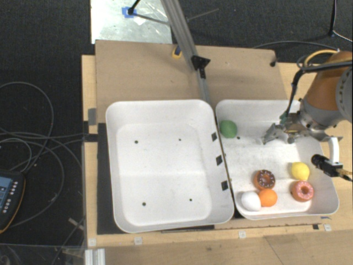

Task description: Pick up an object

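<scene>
While the green ball (228,128) sits alone near the right bin's (331,203) back left corner, the gripper (280,135) hovers beside it, fingers spread wide, holding nothing. Both bins rest on a brown bench (143,70) above dark carpet (38,37); no readable writing.

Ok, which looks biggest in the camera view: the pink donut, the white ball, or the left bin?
1. Left bin, far bigger than the others.
2. Pink donut and white ball look about alike, so I can't rank them.
</scene>
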You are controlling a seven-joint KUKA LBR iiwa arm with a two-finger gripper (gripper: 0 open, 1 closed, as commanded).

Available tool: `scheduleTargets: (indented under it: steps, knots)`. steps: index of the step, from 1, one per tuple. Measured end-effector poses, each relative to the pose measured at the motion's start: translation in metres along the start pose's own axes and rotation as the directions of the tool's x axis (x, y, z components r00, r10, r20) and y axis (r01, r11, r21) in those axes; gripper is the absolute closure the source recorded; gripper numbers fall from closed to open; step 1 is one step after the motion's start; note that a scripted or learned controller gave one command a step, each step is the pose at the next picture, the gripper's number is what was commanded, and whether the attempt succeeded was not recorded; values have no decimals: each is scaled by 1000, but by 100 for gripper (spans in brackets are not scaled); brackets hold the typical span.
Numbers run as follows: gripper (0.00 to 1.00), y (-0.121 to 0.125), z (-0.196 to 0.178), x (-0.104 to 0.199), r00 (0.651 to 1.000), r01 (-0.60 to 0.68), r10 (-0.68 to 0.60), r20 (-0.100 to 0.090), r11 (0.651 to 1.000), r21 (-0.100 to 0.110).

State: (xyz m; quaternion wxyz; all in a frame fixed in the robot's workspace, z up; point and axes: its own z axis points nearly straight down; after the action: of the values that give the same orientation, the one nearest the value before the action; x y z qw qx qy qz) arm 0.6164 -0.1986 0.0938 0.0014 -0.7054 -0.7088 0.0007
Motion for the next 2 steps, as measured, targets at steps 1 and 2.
scheduleTargets:
  steps: [1, 2]
  knots:
    - [100, 2, -15, -1, 1000, 2, -2, 2, 1000, -8]
    - [100, 5, -59, -1, 1000, 0, 0, 3, 1000, -9]
